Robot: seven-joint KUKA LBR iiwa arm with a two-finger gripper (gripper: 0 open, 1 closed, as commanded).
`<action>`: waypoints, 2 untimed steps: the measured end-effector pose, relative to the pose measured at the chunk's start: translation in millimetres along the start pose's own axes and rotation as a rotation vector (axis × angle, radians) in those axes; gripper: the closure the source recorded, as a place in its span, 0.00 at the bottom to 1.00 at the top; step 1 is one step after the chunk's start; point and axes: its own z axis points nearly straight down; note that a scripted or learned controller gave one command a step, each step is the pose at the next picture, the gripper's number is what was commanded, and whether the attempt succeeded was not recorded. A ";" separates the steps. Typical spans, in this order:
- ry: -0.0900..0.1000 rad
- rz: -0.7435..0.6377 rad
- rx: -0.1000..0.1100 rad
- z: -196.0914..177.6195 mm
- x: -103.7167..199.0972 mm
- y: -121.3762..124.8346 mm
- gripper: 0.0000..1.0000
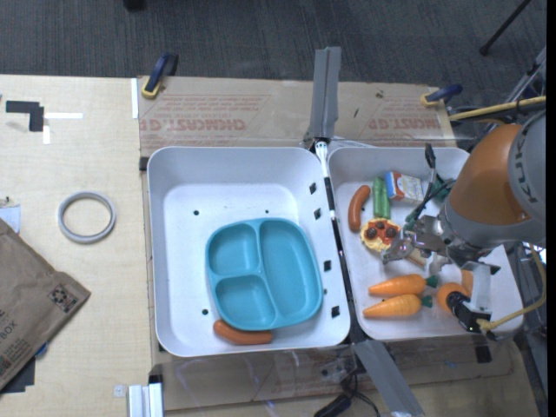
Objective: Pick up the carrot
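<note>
The grey arm came in from the right side, and its orange band was above the wrist. The wrist bent down and to the left. The gripper was low, and its metal fingers pointed to the left.

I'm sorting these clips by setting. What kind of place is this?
Most likely a robotics lab or test bench, not a kitchen: two white bins sit on cardboard clamped to a bench, the food such as the carrots looks like toys, and a roll of tape lies nearby.
</note>
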 end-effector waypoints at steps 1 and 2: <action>0.001 -0.155 0.002 0.4 17.7 -43.5 0.00; 0.000 -0.240 -0.001 0.0 -51.2 -27.0 0.00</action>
